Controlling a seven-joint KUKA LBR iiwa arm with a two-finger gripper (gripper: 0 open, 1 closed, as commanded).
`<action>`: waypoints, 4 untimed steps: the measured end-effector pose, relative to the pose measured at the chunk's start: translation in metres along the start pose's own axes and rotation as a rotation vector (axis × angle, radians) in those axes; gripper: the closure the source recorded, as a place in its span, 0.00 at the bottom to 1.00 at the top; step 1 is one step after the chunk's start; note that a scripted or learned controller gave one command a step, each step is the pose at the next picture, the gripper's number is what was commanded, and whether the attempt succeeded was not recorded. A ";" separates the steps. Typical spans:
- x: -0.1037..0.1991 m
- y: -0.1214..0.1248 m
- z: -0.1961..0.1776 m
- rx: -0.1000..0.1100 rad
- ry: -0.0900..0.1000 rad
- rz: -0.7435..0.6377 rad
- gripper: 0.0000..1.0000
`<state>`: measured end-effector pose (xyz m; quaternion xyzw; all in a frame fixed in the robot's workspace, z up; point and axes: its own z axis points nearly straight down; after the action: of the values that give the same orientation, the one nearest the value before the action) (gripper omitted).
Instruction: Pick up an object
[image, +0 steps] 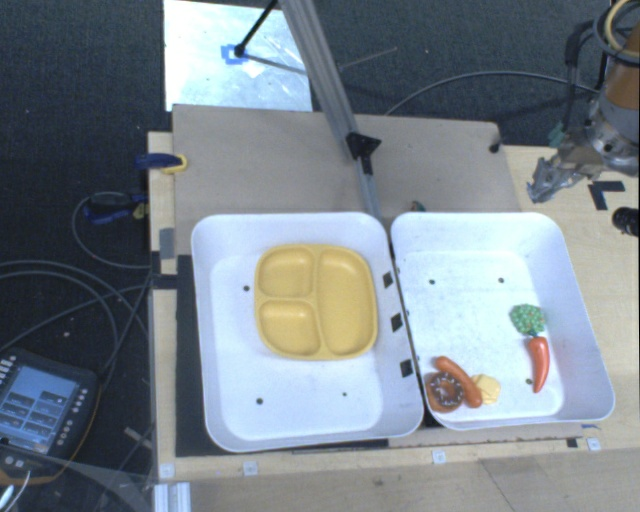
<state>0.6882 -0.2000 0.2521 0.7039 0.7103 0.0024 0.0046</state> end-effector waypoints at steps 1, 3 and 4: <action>0.000 0.001 -0.008 0.005 0.002 0.000 1.00; 0.109 -0.037 0.013 0.010 0.005 -0.002 1.00; 0.160 -0.044 0.012 0.010 0.006 -0.002 1.00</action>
<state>0.6432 -0.0408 0.2390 0.7031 0.7111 0.0010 -0.0008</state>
